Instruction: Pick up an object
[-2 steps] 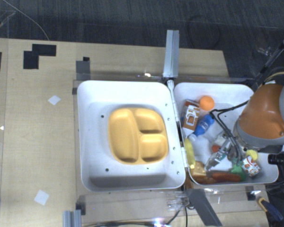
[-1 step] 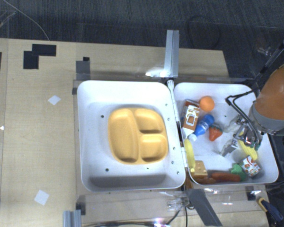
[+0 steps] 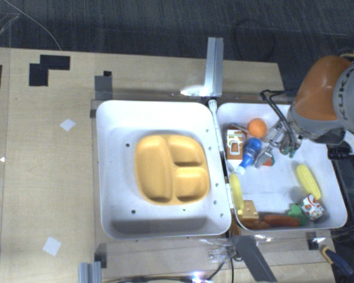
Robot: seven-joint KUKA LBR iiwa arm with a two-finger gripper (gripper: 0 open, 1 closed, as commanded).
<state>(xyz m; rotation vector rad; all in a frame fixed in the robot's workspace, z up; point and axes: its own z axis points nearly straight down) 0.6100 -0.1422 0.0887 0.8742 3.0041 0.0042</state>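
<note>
The end effector [image 3: 275, 144] is reaching toward the blue plastic bottle [image 3: 252, 152] just beside it; its opening I cannot tell, so centring over the bottle body matters most

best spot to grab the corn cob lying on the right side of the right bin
Grip the corn cob across its middle, coming straight down from above. It lies flat and slanted on bare bin floor, so set the fingers across its narrow width. Its upper end looks freest; a small printed can sits near its lower end.
</note>
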